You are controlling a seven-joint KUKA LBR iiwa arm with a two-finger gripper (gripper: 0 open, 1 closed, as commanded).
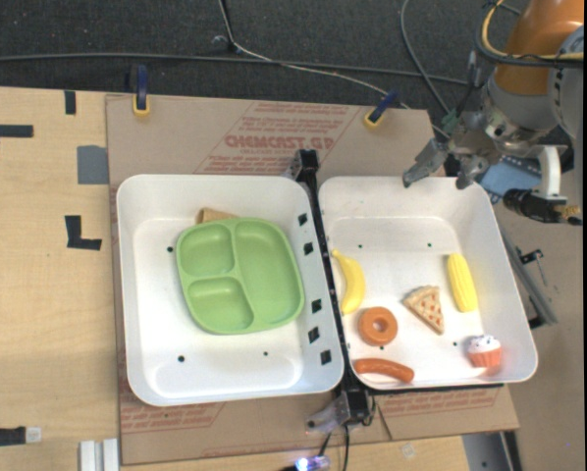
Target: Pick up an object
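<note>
Cardboard sheet (264,140) underlies both white bins (146,292); pincer (439,168) fingers spread apart above.

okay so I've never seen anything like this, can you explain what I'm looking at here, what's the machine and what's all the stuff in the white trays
One camera looks down at a slant on a bench. The grey arm with an orange band, upper right, is a robot; its gripper, two open fingers, holds nothing above the right bin's far edge. The left bin holds a green divided plate with something tan peeking from behind. The right bin holds toy food: banana, corn cob, pizza slice, donut, sausage and cupcake.
</note>
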